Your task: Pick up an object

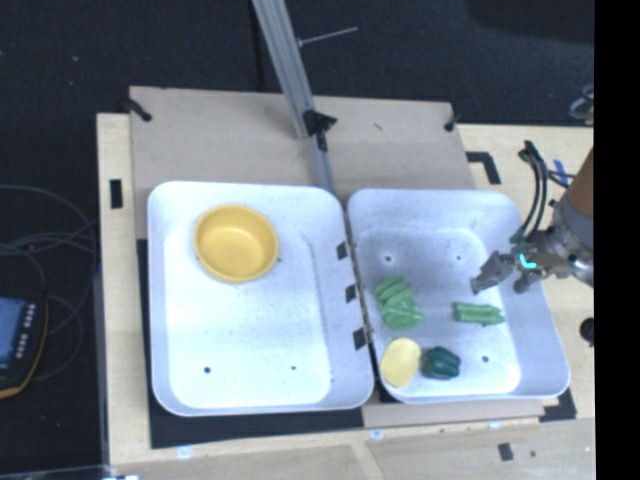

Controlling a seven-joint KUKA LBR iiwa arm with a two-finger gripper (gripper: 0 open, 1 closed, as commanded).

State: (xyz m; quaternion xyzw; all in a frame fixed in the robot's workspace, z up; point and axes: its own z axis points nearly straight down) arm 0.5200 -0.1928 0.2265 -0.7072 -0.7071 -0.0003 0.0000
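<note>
Left bin (180, 298), upper left: yellow bowl (237, 243). Right bin (540, 368): ribbed green item (398, 304), yellow item (400, 361), dark green item (440, 363). Gripper (507, 275), fingers spread, holds nothing, just above elongated green piece (478, 314).

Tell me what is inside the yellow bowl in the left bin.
The yellow bowl sits upright in the left bin, and its interior shows plain yellow, with nothing in it. What lies under the bowl is covered by it.

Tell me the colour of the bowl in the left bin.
Yellow: the bowl shows plainly in the camera view.
</note>
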